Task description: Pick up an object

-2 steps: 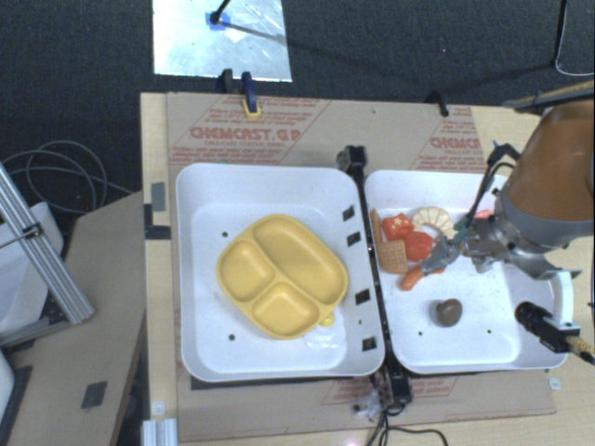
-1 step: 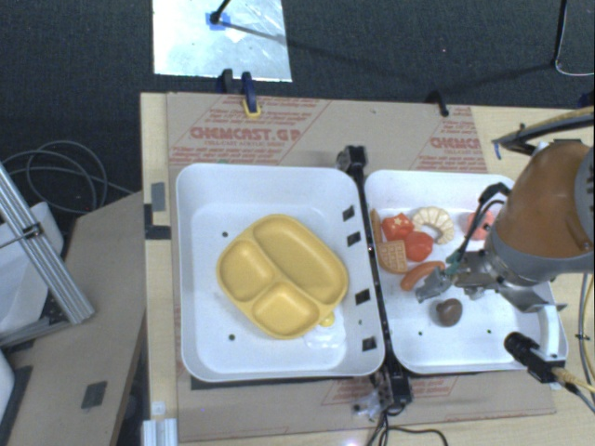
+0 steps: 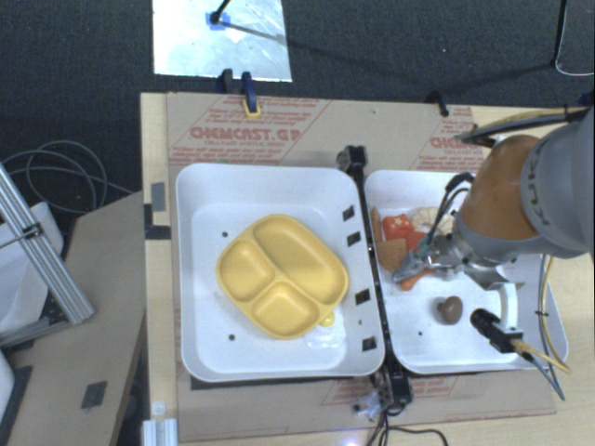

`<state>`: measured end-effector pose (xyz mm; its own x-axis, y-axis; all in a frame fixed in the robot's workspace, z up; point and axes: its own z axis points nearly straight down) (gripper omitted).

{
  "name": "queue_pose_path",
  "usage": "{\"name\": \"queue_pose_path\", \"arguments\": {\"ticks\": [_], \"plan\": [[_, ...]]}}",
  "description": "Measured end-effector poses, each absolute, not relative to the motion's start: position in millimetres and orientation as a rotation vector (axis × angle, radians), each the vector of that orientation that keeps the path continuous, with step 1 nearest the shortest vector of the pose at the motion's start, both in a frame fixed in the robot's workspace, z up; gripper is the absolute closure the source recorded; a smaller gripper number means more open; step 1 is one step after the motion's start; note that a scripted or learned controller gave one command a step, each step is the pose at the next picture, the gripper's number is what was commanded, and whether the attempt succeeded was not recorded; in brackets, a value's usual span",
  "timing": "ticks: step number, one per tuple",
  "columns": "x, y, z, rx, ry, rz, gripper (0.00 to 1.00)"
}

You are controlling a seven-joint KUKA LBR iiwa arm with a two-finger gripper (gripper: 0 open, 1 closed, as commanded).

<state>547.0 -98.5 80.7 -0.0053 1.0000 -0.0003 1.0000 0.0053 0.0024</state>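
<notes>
Grey arm [image 3: 548, 193] hides right bin's [image 3: 409, 356] far corner.

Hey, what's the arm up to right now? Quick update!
Gripper low in right bin, over the red and orange pieces. Nothing seen held. Brown lump lies apart. Yellow divided plate in left bin.

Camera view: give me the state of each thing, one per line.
Yellow plate: lying flat in the left bin, upright.
Brown lump: loose on the right bin floor, untouched.
Red and orange pieces: piled beside the gripper.
Gripper: low over the pile, grasp unclear.
</notes>
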Motion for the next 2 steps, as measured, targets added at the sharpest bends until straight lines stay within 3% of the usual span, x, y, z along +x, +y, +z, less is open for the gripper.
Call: {"name": "queue_pose_path", "arguments": {"ticks": [1,2], "plan": [[545.9,-99.2,95.3,2.216,2.223,0.004,1.00],[572.8,-43.4,190.6,2.204,2.228,0.015,1.00]]}}
